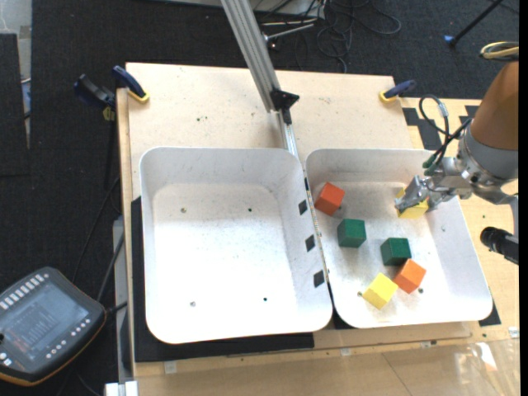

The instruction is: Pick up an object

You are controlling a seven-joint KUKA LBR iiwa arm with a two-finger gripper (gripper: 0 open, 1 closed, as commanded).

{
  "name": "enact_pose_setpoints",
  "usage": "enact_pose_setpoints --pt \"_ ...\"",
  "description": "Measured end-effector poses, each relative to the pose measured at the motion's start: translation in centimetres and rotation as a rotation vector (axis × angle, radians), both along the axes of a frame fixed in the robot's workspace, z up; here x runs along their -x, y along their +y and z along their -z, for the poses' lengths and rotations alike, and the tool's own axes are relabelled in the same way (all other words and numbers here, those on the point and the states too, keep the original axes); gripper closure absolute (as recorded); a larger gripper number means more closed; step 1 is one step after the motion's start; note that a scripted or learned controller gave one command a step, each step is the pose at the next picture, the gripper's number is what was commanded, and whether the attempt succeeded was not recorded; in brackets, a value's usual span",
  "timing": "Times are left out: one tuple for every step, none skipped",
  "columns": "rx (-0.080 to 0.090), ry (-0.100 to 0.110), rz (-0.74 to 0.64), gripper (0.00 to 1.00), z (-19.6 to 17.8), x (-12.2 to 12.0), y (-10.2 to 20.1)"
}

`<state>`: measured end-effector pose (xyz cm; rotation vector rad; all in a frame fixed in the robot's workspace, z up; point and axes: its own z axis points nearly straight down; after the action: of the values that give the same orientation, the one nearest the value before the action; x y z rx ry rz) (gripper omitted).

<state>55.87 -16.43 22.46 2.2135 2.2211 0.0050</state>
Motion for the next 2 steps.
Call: enact_pose_setpoints --pt "0.001 -0.001 -0.001 1.00 -6.25 -0.04 0.53" --pt "-0.001 0.006 0.000 1.00 -6.22 -0.11 0.55"
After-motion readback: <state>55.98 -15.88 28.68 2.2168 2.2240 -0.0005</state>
